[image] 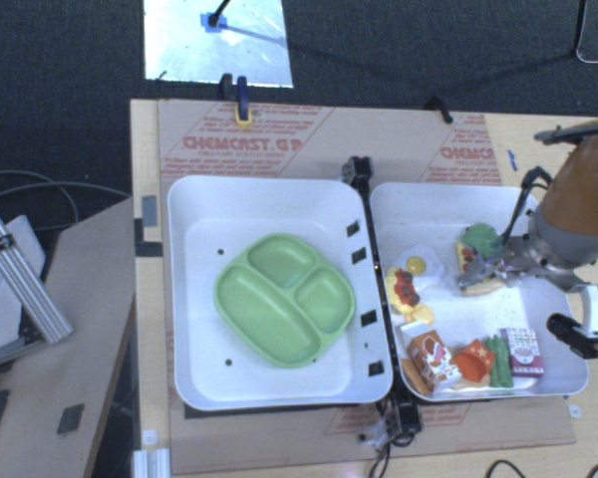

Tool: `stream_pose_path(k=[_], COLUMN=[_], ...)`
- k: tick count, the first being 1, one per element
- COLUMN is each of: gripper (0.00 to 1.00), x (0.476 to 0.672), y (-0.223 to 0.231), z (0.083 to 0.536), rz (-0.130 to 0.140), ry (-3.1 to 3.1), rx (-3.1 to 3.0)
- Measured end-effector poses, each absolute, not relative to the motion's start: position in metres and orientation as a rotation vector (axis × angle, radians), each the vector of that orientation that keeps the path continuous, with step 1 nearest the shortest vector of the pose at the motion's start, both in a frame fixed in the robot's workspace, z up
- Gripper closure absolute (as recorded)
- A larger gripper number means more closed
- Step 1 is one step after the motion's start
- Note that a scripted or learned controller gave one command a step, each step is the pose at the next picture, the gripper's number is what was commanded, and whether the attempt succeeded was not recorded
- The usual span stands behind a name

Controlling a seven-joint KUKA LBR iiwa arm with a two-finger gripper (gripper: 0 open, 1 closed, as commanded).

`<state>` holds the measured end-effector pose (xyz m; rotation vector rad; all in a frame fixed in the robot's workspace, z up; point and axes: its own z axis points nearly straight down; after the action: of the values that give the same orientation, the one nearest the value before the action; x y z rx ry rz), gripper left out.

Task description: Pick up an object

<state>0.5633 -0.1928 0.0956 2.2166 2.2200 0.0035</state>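
The right white bin holds several toy food items. A green leafy piece and a red and yellow piece lie near its middle right. My gripper reaches in from the right, low over the bin floor just below those two pieces. Along the bin's left side lie a fried egg, a red piece and a yellow piece. At the front sit a red and white carton, an orange-red piece, a green piece and a small red and white box.
The left white bin holds a green divided plate. The arm's orange band hangs over the right bin's right rim. A black part of the arm sticks out near the front right corner. The bin divider runs between the two bins.
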Motion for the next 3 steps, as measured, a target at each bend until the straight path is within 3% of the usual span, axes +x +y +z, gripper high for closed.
stream_pose_path(k=[3], gripper=[1.00], x=[0.575], y=[-0.190], z=[0.227], rz=[0.004], ry=[2.224], rx=[2.212])
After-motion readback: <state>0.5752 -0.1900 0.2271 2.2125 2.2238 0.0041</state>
